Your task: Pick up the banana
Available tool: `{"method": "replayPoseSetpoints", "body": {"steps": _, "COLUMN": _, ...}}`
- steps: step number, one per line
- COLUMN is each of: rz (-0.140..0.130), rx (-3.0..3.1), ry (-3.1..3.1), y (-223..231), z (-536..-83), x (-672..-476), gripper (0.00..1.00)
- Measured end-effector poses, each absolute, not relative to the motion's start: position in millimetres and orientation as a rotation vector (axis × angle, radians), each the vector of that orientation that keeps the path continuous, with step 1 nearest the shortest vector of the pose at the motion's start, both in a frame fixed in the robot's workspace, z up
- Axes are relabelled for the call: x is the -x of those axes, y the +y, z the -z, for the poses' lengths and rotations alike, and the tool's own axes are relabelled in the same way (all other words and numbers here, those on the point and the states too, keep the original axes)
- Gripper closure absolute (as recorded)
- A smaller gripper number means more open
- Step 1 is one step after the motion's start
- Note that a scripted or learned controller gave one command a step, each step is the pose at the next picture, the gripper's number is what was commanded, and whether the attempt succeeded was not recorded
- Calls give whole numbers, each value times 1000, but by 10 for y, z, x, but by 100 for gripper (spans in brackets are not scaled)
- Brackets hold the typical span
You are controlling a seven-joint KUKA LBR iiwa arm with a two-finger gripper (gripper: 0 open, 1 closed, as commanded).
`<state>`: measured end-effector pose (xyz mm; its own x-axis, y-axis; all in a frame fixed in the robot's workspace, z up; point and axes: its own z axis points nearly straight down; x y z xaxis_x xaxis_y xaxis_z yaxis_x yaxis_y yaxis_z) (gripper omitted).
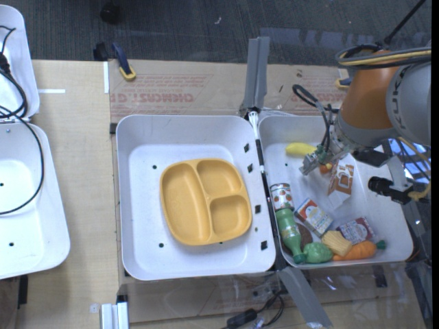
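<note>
Arm (384, 94) reaches in from the right over the right bin (405, 214); gripper (317, 160) hangs low at the bin's far left part. The banana (300, 149) lies on the bin floor there, near the far wall, its right end just beside or under the fingertips. Whether the fingers are spread or closed cannot be told at this size, and nothing is seen held between them.

Judgement: step in hand is the approach to the grasp. To do it well, centre the fingers across the banana's short width near its middle, not at the tip, then descend straight and close; a grasp at the end would likely let it swing or slip.

Left bin (130, 184) holds a yellow divided plate (206, 201), well apart from the work.

Nearer clutter in the right bin: a carton (341, 179) just beside the gripper, a can (280, 197), a green bottle (289, 233), a snack box (315, 217), a carrot (357, 251). The carton is the nearest thing that could be knocked; the bin's far wall limits room behind the banana.
</note>
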<state>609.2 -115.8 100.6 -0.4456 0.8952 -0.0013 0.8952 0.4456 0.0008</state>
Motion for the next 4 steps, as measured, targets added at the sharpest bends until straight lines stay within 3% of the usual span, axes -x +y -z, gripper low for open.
{"method": "replayPoseSetpoints", "body": {"steps": 1, "rz": 0, "rx": -1653, "ry": 2670, "y": -1157, "z": -1005, "x": -6092, "gripper": 0}}
{"method": "replayPoseSetpoints", "body": {"steps": 2, "rz": 41, "rx": -1525, "ry": 2794, "y": -1131, "z": -909, "x": -6481, "gripper": 0}}
{"method": "replayPoseSetpoints", "body": {"steps": 4, "rz": 29, "rx": -1794, "ry": 2618, "y": -1194, "z": -860, "x": -6500, "gripper": 0}}
